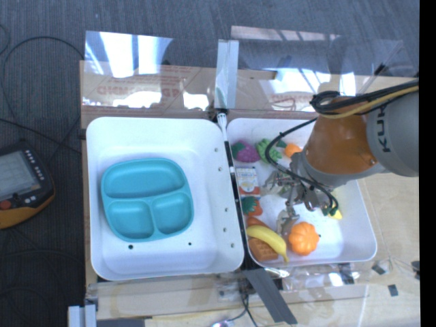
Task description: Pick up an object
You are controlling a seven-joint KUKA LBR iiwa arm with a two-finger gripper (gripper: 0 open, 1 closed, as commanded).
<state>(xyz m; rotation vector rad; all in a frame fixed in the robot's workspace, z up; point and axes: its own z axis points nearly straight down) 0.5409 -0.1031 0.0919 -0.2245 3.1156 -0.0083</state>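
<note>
Hovering over right bin (354,240) — jaws (289,213) blurred, opening unreadable — banana (267,238) below.

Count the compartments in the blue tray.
3: the blue tray in the left bin has one long compartment across the top and two smaller ones below, side by side.

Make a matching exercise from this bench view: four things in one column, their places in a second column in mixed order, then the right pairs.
Things:
1. blue divided tray
2. banana
3. small orange pumpkin
4. purple grapes

Places:
A. far left corner of the right bin
B. in the left bin
C. near edge of the right bin, left of the pumpkin
D. near edge of the right bin, just below the gripper

Pairs: 1-B, 2-C, 3-D, 4-A
</note>
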